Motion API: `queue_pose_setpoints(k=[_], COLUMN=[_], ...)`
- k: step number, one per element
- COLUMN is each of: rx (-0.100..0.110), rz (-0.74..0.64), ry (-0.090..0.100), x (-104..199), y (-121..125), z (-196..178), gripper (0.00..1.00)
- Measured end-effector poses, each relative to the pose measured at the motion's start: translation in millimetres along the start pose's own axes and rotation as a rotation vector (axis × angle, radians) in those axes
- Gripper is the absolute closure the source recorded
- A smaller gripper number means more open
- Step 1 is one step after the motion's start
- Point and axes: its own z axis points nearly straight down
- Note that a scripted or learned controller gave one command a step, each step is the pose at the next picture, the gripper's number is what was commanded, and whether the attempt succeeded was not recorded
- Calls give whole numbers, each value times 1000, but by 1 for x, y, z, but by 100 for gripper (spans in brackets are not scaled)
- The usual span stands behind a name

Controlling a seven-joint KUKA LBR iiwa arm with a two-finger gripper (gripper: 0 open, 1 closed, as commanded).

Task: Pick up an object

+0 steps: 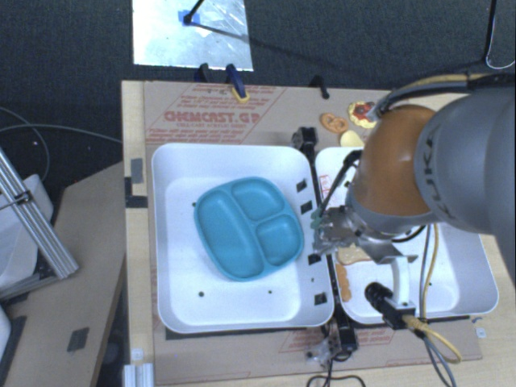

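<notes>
Blue divided plate (247, 228) lies in the left bin (179, 216)

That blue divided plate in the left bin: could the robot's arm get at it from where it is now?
Probably yes. The blue divided plate lies alone in the left bin with nothing over it, and the arm hangs over the right bin just across the divide. It lies flat, though, so gripping it may prove hard.

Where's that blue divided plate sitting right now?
The blue divided plate lies in the left white bin, near its middle, left of the robot's arm.
</notes>
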Motion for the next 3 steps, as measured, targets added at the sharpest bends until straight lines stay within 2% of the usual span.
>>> queue_pose_setpoints(k=[1, 2, 3], rx=[-12, -13, 5], rz=[-5, -2, 5], ry=[3, 4, -4], x=[69, 113, 144], y=[3, 3, 39], z=[-94, -191, -52], gripper=[100, 100, 100])
